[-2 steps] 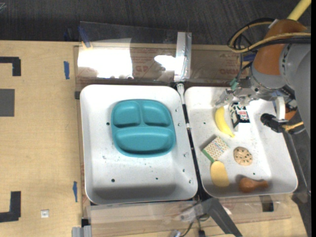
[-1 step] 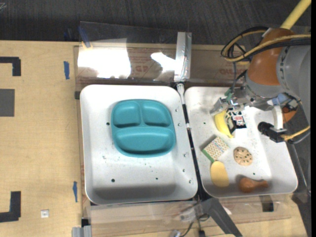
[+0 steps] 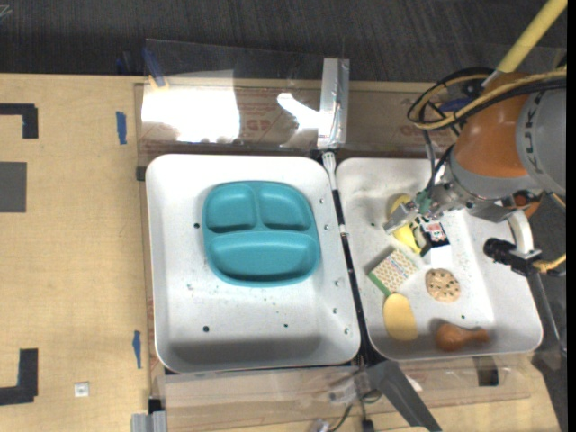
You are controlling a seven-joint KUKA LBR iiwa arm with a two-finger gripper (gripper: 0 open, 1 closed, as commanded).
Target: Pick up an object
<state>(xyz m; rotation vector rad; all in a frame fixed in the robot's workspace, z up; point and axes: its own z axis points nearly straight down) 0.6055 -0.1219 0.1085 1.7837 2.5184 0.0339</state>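
The right bin [image 3: 513,327] holds several small objects. A yellow object [image 3: 407,238] lies near its middle, and my gripper [image 3: 421,216] hangs low right over it, reaching in from the right. A small yellow piece [image 3: 399,207] shows just left of the gripper. A small red, black and white item [image 3: 436,233] sits right beside the gripper. In front lie a tan and green rectangular pad [image 3: 392,269], a round cookie [image 3: 442,284], a yellow oval piece [image 3: 400,316] and a brown object [image 3: 461,336].
The left bin [image 3: 171,313] carries a teal divided plate [image 3: 261,231]. A clear plastic sheet [image 3: 238,106] stands behind the bins. The arm's orange band [image 3: 490,142] and cables [image 3: 450,97] loom over the right bin's back right corner.
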